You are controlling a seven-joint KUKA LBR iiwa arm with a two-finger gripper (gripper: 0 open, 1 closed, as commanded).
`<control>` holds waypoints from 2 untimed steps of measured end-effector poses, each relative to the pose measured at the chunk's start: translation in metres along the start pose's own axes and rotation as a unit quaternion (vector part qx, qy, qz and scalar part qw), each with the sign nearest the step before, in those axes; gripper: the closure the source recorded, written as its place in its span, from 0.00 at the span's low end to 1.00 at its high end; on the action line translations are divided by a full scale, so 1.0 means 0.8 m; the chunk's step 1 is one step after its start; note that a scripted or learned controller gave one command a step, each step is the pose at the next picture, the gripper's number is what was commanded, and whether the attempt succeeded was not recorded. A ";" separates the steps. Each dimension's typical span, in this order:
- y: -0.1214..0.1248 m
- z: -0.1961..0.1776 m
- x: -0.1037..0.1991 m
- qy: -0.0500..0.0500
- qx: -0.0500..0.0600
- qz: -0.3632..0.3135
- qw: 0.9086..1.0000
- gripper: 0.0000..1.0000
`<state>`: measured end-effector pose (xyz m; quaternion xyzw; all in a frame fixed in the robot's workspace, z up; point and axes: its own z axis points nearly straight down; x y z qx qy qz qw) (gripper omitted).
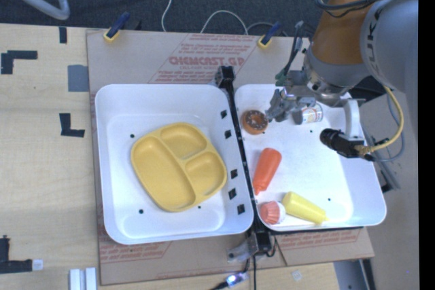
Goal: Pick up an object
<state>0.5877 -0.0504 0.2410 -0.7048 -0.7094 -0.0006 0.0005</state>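
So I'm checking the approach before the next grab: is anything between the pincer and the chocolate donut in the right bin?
Nothing visible stands between them. The pincer hangs over the right bin, just right of the donut, with bare white floor in the gap. The orange carrot lies nearer the camera, off that line.

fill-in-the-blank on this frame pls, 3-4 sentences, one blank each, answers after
1. The yellow divided plate lies in the ____ bin.
2. The carrot is coloured ____.
3. The gripper hangs over the ____ bin, near the chocolate donut.
4. The yellow divided plate has ____ compartments.

Missing words: left; orange; right; three
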 end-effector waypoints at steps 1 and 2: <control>-0.004 0.005 0.076 0.000 0.001 0.000 1.000 1.00; 0.006 0.000 0.138 0.000 0.001 0.000 1.000 1.00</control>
